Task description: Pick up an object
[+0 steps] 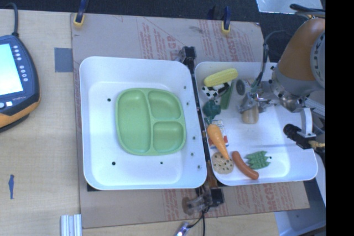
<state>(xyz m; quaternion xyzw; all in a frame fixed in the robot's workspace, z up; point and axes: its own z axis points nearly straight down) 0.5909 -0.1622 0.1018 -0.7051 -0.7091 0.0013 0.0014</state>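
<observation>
In the right bin [276, 171], my gripper [249, 103] hangs low over the upper middle, reaching in from the grey and orange arm [298, 63]. Right under its tip is a small tan cylinder [250, 116]; whether they touch is unclear. Along the bin's left side lie a yellow corn cob [220, 75], a black-and-white toy [213, 91], a dark green piece [212, 109], an orange carrot [218, 140] and a round dotted cracker [222, 163]. A red sausage [244, 165] and a green pea pod [258, 159] rest near the front.
The left bin [94, 119] bears a green divided plate [150, 121]. A handheld pendant [14, 83] lies at the bench's left edge. Clamps [225, 18] hold the cardboard base at the back. A black bracket [298, 136] sticks in over the right bin's right rim.
</observation>
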